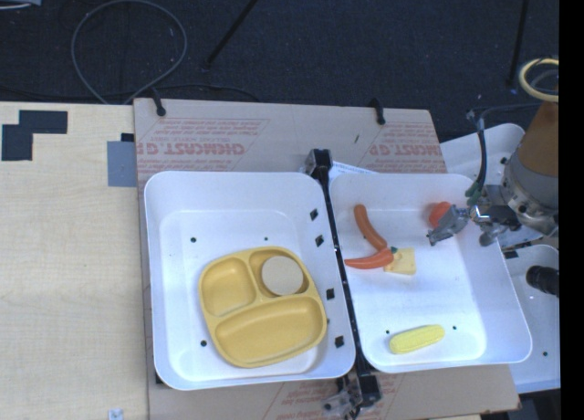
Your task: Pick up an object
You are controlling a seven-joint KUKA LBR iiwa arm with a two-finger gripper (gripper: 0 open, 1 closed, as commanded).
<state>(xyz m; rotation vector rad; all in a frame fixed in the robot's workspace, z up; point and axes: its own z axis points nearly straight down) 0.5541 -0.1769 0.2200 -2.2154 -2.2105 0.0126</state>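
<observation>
The right bin (497,318) holds a brown sausage (365,220), an orange carrot (369,261) touching a pale yellow cheese wedge (402,263), and a yellow corn cob (417,339) near the front. A small red-orange object (440,211) lies at the bin's back right. My gripper (446,229) reaches in from the right, low over the bin, its tip right beside and just in front of the red-orange object. The view does not show whether anything is held.
The left bin (173,226) carries a yellow divided tray (265,322) with a beige disc (281,274) in one compartment. A black divider (333,263) runs between the bins. The arm's orange band (546,140) sits over the right bin's right rim.
</observation>
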